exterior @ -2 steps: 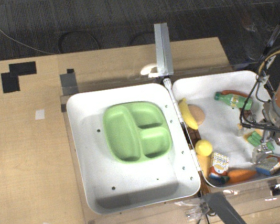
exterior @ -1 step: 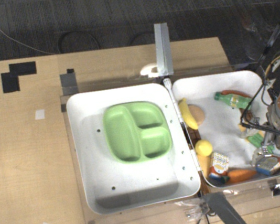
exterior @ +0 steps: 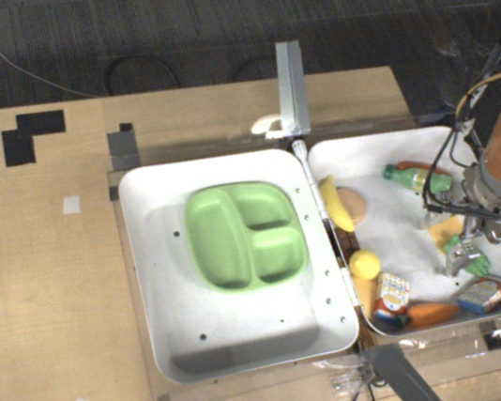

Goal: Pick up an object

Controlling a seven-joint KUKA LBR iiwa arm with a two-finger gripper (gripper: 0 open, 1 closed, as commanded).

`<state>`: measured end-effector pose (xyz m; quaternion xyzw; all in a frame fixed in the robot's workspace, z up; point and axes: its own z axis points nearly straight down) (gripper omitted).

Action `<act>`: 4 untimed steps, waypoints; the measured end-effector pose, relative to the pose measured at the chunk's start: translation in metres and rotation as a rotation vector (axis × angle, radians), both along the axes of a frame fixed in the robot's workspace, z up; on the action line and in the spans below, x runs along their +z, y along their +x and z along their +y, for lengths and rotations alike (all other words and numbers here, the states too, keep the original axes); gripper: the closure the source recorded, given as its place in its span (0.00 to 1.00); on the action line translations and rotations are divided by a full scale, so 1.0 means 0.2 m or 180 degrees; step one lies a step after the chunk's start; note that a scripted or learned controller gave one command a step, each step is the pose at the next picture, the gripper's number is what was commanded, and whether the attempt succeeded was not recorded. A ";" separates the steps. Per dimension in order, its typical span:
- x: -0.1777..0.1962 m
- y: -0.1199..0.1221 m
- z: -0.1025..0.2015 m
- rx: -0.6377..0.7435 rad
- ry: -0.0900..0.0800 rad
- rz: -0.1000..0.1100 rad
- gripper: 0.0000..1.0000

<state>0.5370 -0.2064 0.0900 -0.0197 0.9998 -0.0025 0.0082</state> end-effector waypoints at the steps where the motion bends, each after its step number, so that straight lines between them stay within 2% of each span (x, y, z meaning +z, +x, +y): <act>1: 0.00 -0.12 0.00 -0.0147 0.0005 -0.0004 0.00; 2: 0.00 -0.22 0.00 -0.0356 0.0005 -0.0014 0.00; 3: 0.00 0.05 0.00 0.0185 -0.0001 0.0000 0.00; 4: 0.00 -0.07 0.06 -0.0150 0.0002 -0.0006 0.00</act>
